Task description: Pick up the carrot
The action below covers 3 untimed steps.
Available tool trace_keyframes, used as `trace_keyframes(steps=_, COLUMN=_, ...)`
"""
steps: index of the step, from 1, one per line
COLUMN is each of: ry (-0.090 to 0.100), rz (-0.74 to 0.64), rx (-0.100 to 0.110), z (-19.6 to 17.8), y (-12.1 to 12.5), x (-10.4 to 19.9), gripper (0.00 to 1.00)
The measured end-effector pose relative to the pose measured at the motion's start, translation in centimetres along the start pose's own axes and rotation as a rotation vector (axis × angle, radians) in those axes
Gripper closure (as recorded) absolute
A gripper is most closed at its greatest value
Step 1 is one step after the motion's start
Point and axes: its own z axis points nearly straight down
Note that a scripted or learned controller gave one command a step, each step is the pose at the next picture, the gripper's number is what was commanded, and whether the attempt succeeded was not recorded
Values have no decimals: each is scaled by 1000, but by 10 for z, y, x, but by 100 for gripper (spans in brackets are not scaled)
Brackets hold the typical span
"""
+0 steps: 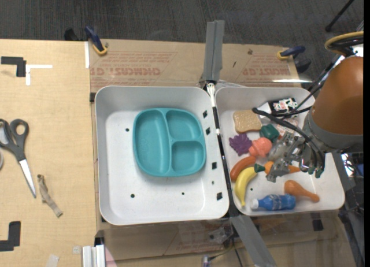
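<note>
The carrot (292,169) is a small orange piece with a green top (259,168). It lies flat in the right bin (332,202), between the banana (243,183) and an orange drumstick-shaped toy (300,189). My gripper (277,166) is down right over the carrot's middle and hides that part. Orange shows on either side of the gripper. The arm's grey and orange wrist (342,107) hangs over the bin's right side.
Crowded around the carrot are a red-orange sausage (241,166), a salmon toy (261,146), purple grapes (239,143), a green toy (269,131), toast (247,121) and a blue bottle (276,203). The left bin (110,144) holds a teal divided plate (170,142).
</note>
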Motion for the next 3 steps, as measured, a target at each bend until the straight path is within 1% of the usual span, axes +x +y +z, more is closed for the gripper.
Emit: trace_keyframes(steps=3, ry=-5, rz=-8, rx=1, z=-27, y=2, x=-4, gripper=100)
